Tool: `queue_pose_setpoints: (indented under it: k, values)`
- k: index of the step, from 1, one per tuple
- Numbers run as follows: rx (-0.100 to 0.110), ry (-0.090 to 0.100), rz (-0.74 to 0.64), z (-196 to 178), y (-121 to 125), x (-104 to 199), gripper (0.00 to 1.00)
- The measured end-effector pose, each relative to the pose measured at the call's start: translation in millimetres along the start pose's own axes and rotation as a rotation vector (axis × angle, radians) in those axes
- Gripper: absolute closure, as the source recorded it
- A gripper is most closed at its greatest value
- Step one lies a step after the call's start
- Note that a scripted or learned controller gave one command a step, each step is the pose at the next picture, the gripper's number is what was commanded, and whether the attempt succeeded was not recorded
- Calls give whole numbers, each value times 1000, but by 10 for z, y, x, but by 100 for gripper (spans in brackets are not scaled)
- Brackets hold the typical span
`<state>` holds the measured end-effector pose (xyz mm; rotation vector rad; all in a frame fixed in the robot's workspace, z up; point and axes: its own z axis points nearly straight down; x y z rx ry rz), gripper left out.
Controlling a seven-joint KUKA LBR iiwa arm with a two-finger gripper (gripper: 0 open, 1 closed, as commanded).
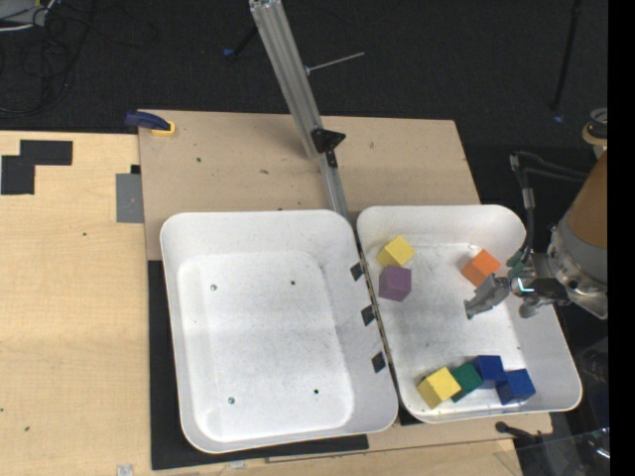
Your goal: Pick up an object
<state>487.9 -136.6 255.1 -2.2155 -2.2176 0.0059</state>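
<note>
1. The gripper (508, 297) hangs over the right side of the right bin (446, 221), reaching in from the right edge of the view.
2. Its 2 fingers (482, 302) stand spread apart, and nothing sits between them.
3. The orange block (482, 265) lies just above and left of the fingertips, close to them; whether it touches them cannot be told.
4. A yellow block (398, 252) and a purple block (395, 283) sit touching each other in the upper left part of the same bin.
5. Along the bin's lower edge, a second yellow block (438, 386), a green block (466, 379) and 2 blue blocks (504, 378) cluster together.
6. The left bin (268, 325) lies beside the right one.
</note>
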Motion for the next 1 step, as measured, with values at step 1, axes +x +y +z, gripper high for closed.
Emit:
queue_pose_setpoints:
  k: [1]
  values:
    - [-5,-1,4,-21,5,-12,0]
